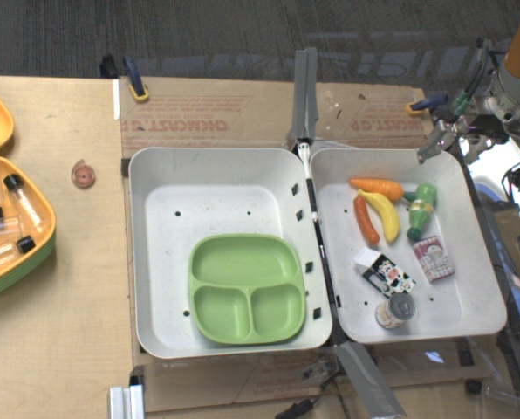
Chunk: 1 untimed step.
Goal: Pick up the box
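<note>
Two white bins side by side; the box, black and white, lies in the right bin near its front, beside a small can. The end effector hovers over that bin's far right corner, fingers spread, nothing between them.

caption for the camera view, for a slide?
Gripper above right bin's far corner; box untouched among toy food; green tray in left bin.

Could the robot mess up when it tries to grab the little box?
Maybe, in two ways. The pink box lies flat on the floor of the right bin, so the gripper might slide over it instead of getting under its edges. It also sits close to the green bottle, with the black and white carton not far off, so a reach that is slightly off could bump or grab one of those.
</note>
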### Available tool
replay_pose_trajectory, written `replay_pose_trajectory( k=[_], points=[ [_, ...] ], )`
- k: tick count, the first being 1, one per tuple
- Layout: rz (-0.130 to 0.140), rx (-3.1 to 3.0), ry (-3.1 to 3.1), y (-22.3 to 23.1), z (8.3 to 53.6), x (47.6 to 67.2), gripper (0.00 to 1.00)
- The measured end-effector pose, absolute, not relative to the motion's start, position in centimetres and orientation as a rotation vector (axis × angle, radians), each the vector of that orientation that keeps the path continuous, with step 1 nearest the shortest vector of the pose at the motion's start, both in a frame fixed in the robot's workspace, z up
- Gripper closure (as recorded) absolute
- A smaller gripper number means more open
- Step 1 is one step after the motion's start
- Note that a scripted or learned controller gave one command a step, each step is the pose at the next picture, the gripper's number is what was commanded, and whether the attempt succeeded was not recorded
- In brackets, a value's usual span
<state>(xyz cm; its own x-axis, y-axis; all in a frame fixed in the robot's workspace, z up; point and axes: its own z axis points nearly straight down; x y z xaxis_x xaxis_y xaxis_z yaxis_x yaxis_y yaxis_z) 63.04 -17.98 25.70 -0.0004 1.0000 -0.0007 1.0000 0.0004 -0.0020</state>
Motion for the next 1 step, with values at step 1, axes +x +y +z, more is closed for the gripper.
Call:
replay_pose_trajectory(
  k=[1],
  points=[
    [0.001,-1.764,-2.599,-19.80,17.35,57.76,0.00]
  ],
)
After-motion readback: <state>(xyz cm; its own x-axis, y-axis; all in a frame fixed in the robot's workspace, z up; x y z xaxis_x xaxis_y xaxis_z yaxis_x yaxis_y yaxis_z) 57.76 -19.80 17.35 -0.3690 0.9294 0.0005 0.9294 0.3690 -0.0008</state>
